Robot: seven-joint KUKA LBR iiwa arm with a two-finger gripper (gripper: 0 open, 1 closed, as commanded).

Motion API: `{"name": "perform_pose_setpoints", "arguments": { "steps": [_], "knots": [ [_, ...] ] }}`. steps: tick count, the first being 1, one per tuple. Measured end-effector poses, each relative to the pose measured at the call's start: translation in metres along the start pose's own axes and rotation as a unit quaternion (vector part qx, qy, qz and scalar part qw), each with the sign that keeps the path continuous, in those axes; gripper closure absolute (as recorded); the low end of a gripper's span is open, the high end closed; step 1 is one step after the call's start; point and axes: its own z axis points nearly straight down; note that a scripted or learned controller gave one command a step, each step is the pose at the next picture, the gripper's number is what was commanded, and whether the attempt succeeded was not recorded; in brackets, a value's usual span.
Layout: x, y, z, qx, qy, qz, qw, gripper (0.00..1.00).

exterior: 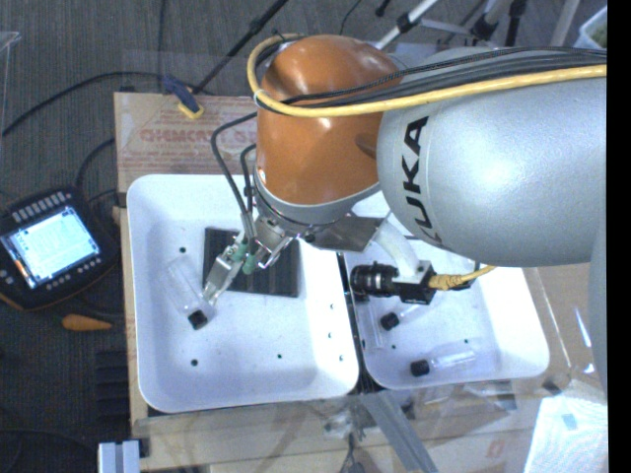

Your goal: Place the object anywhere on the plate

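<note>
**Operator:** Start at the left. What is there?

**Arm:** Off the bench, on the dark floor, lies a pendant (49, 246) with its screen lit. Behind the bins a sheet of cardboard (173, 138) with faded red print lies flat.

**Operator:** And the left bin?

**Arm:** The left bin (168, 372) holds the clear vial (183, 286). It lies on its side on the white floor, towards the bin's left half, with its black cap at the nearer end. It is just left of the plate (281, 276) and does not rest on it. The plate is dark and flat, in the rear middle of that bin, and I hide part of it.

**Operator:** Where is your gripper?

**Arm:** My gripper (214, 292) hangs over the left bin, slanting down and to the left from the plate's left edge. Its tip is just beside the vial. I cannot tell whether it is spread or pressed together, and I see nothing held in it. My orange band (315, 116) and grey body fill the upper right.

**Operator:** The right bin?

**Arm:** The right bin (513, 348) has a second vial (449, 360) lying near its front, cap to the left, and a small black piece (389, 320) well apart from it. A black cylinder (380, 281) with a yellow cable (455, 280) sits above that bin's left part
</note>
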Motion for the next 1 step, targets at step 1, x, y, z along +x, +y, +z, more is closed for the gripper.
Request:
{"name": "perform_pose_setpoints", "arguments": {
  "steps": [1],
  "knots": [
    [0.0000, 0.0000, 0.0000, 0.000, 0.000, 0.000, 1.0000, 0.00]
  ]
}}
